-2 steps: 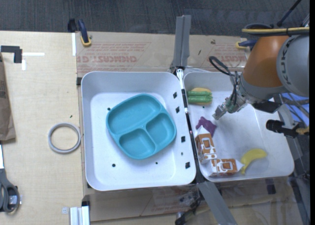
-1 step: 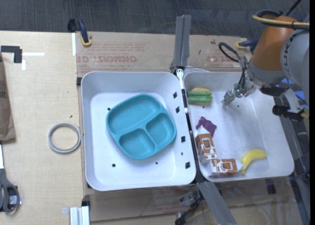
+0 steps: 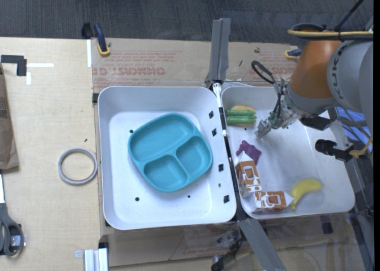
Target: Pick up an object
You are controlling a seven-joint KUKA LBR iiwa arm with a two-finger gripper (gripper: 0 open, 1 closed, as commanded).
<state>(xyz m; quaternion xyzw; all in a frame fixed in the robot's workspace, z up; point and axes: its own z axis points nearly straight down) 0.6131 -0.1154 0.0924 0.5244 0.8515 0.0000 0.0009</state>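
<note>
Hovering gripper (image 3: 265, 127) spotted over the back of the right bin (image 3: 332, 207), just right of the green-and-yellow toy (image 3: 240, 115), which sat by the divider wall. Saw nothing clamped in it. Couldn't tell whether open or clenched: too small and blurred. Noted bare floor through the bin's middle and right side. Logged the purple piece (image 3: 249, 150) and orange carton (image 3: 256, 188) crowded along the left wall, and the banana (image 3: 306, 190) near the front rim. Found the left bin (image 3: 113, 204) mostly taken up by the teal divided plate (image 3: 171, 151). Saw the tape ring (image 3: 77, 165) on the desk (image 3: 47, 115). Scissors (image 3: 9, 237) cut off at the left edge.
</note>
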